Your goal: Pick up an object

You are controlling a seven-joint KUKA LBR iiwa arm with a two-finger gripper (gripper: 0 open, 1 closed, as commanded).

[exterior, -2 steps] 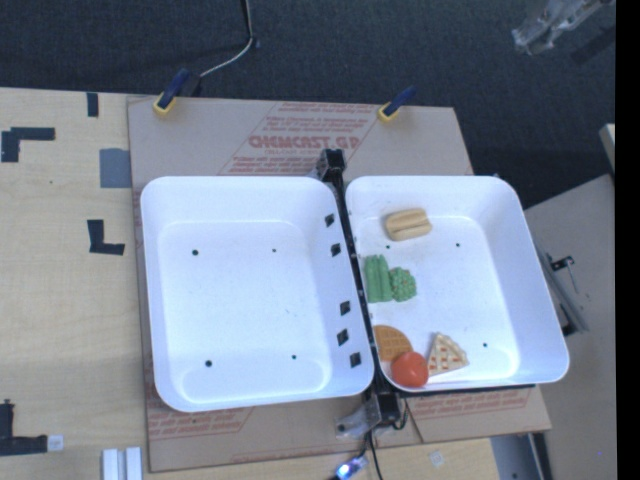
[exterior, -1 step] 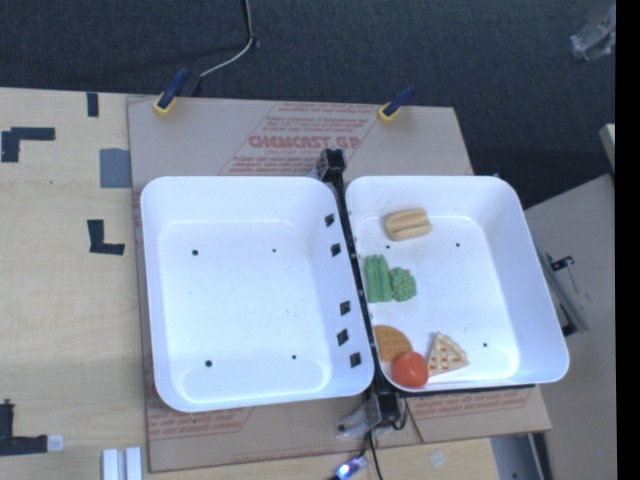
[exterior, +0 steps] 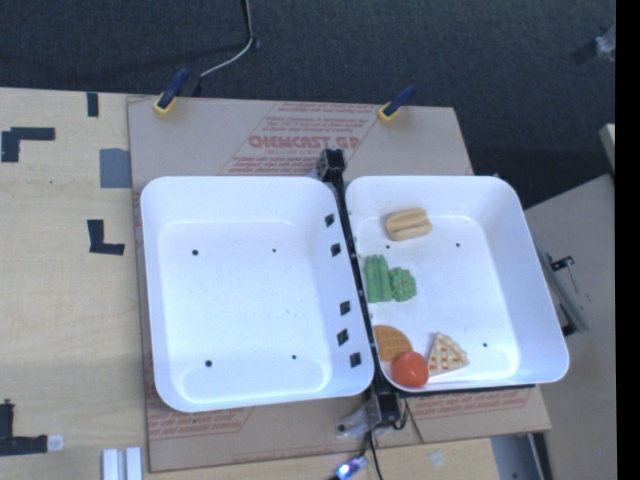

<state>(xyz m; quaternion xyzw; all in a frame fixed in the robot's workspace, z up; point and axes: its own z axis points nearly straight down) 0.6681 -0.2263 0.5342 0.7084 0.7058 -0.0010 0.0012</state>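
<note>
a pale wooden bench top (exterior: 60,298) carries a brown cardboard sheet (exterior: 300,138); dark blue carpet floor (exterior: 400,28) lies beyond it.

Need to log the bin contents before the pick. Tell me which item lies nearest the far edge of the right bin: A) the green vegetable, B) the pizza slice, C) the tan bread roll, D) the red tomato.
C: the tan bread roll lies nearest the far rim of the right bin, with the green vegetable mid-bin and the red tomato and pizza slice by the near rim.
</note>
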